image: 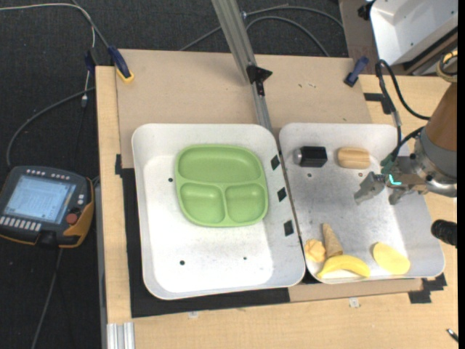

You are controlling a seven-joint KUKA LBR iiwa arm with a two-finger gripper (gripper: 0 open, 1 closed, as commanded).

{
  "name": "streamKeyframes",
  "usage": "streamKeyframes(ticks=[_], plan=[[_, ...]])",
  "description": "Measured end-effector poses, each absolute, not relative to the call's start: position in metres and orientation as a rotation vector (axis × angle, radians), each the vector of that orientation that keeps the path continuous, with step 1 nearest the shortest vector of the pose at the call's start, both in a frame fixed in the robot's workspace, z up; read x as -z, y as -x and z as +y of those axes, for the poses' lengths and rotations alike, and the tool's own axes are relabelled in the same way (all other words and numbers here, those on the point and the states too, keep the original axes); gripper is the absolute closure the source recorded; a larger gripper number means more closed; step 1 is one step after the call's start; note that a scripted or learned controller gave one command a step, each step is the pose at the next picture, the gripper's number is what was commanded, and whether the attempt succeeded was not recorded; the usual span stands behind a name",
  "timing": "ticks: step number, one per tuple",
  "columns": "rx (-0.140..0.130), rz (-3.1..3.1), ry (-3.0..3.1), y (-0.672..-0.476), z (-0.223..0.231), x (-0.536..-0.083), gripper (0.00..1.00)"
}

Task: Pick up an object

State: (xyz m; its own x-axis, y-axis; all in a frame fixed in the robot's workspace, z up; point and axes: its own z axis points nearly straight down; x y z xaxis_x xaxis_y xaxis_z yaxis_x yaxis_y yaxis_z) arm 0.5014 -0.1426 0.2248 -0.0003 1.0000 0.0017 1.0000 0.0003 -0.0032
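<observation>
objects lie untouched in the right bin (414, 217); the gripper (383, 187) hangs spread and empty, awaiting descent onto one.

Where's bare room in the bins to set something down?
Left bin: bare floor in front of the green tray. Right bin: open middle, between black block and banana. Crowded: its front edge and back row.

My single camera sits fixed above the bench (218, 86), looking down at a slant from moderate height. It frames both white bins, left bin (156, 267) and right bin (414, 231), side by side, with dark floor (43, 71) beyond. The arm (443, 133) enters at the right edge.
</observation>
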Motion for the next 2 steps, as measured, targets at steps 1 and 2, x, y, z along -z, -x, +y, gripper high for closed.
streamKeyframes(ticks=[1,2], plan=[[0.0,-2.221,2.219,-0.502,-0.143,-0.225,0.0],[-0.006,-2.215,2.216,-0.502,-0.145,-0.163,0.0]])
